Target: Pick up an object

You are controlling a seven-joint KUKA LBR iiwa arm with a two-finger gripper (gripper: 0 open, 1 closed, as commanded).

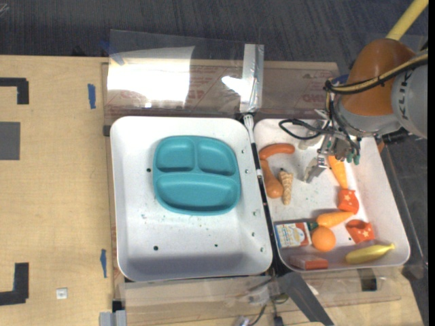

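Observation:
My gripper (325, 164) hangs over the upper part of the right bin (393, 202), open, with nothing between its fingers. One grey finger (313, 170) points down to the left. An orange carrot (338, 172) lies just right of the gripper, close to the other finger. Left of the gripper lie an orange sausage (277, 151), a small orange piece (273, 183) and a beige root (286, 186). Lower down sit a red chunk (348, 200), an orange fruit (323, 239), a small carton (293, 234), a red pepper (360, 231) and a yellow banana (370, 252).
The left bin (136, 236) holds a teal divided plate (197, 174). A ridge where the two bins meet runs between them. Black cables (299, 124) hang from the wrist over the right bin's far edge. A clear plastic sheet (183, 80) stands behind the bins.

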